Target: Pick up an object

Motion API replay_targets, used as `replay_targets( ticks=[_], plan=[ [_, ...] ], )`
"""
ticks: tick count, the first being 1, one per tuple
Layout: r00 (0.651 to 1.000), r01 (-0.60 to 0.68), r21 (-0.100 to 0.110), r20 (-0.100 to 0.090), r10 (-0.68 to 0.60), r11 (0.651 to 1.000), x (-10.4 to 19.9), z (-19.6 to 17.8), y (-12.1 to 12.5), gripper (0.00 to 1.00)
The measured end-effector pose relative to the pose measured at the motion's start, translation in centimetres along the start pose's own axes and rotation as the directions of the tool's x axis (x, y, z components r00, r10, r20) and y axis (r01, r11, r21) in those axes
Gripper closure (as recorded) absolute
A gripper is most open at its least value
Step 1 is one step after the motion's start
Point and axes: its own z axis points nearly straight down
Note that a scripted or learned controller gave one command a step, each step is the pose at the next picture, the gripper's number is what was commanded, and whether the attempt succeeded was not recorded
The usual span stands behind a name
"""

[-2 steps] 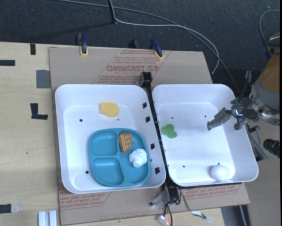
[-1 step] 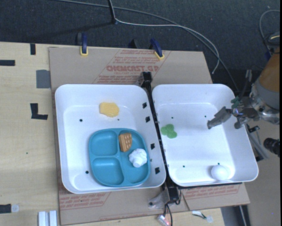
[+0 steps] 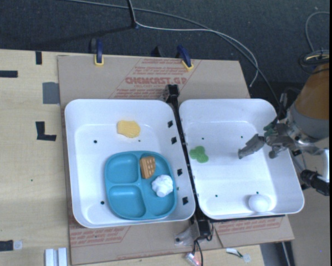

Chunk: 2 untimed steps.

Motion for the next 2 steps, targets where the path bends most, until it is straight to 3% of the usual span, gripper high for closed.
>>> replay_targets(
  ticks=[2],
  plan=[
    [1.000,0.000,-0.001,0.000,0.000,1.000,-0.3,11.5,-0.4,0.00]
  ],
)
